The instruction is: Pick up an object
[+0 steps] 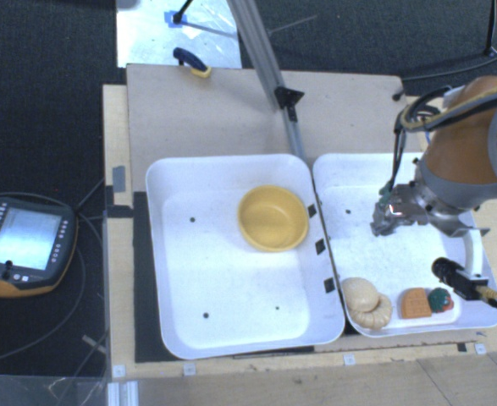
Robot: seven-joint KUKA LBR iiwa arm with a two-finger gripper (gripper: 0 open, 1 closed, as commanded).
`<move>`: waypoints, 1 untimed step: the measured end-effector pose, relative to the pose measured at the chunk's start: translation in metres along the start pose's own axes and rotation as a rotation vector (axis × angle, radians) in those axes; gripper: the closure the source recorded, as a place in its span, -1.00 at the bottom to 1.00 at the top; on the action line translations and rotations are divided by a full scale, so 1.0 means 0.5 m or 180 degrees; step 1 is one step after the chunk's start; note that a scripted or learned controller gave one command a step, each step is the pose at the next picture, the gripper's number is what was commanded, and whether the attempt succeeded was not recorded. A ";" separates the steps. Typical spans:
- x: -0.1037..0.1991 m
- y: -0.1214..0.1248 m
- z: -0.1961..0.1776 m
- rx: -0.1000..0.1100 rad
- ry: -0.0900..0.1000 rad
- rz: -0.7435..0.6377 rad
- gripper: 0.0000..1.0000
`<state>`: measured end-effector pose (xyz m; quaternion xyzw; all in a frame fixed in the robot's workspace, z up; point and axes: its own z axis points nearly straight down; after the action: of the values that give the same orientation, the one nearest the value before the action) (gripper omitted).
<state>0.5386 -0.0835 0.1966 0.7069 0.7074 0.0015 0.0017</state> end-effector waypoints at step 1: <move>0.002 0.022 -0.101 0.0000 0.0000 0.0000 1.00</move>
<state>0.5495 -0.0826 0.2470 0.7068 0.7074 0.0016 0.0017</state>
